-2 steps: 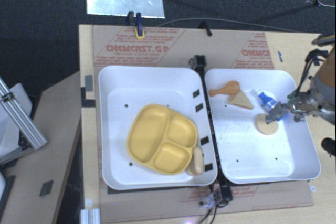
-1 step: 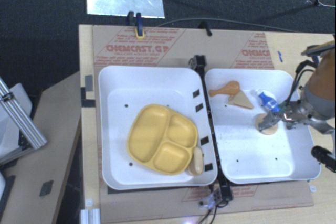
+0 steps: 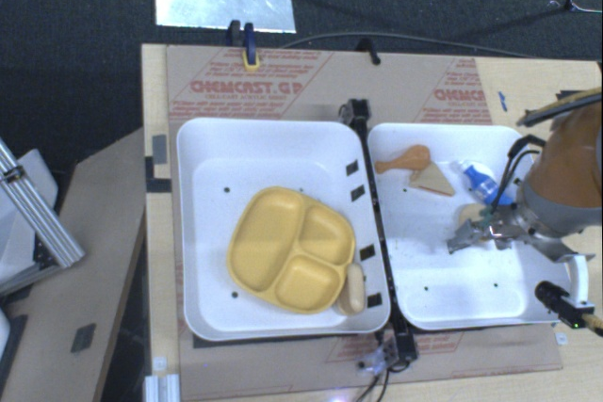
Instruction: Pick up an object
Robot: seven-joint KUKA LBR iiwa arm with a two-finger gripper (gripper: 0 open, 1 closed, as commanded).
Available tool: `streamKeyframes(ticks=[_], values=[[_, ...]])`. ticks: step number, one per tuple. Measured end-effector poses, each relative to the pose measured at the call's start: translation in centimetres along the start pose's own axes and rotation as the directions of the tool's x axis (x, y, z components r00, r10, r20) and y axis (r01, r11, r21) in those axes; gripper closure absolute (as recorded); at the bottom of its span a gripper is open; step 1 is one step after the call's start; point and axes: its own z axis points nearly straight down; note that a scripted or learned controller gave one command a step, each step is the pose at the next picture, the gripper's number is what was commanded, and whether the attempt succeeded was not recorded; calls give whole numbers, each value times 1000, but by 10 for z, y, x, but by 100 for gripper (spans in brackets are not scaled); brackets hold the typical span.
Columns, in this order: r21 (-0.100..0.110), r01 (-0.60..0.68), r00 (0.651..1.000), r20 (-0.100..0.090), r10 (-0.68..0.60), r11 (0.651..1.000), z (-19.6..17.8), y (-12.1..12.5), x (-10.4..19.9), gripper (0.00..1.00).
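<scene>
Grey two-finger gripper (image 3: 462,238) sat low in the right white bin (image 3: 452,297), right of centre; couldn't tell its grip state. Tan wooden spoon (image 3: 403,160), beige wedge (image 3: 433,181) and blue-white packet (image 3: 479,179) lay near the bin's far edge. Yellow divided plastic tray (image 3: 287,249) filled the left white bin (image 3: 212,202).

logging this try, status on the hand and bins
Hand low in right white bin, nothing seen held. Wooden spoon, tan wedge, blue-white item beside it. Yellow divided tray left.

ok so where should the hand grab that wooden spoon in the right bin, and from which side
Probably the narrow handle of the wooden spoon, coming straight down from above. It lies flat in the right bin, handle pointing toward the divider, and that end has bare floor beside it, while a tan wedge crowds the rounded end.
</scene>
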Motion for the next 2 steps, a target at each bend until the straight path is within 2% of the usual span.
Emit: streamKeyframes(ticks=[1,2], values=[[-2,0,1000,1,0,1000,27,0,0,0],[-7,1,1000,3,-1,1000,15,2,0,100]])
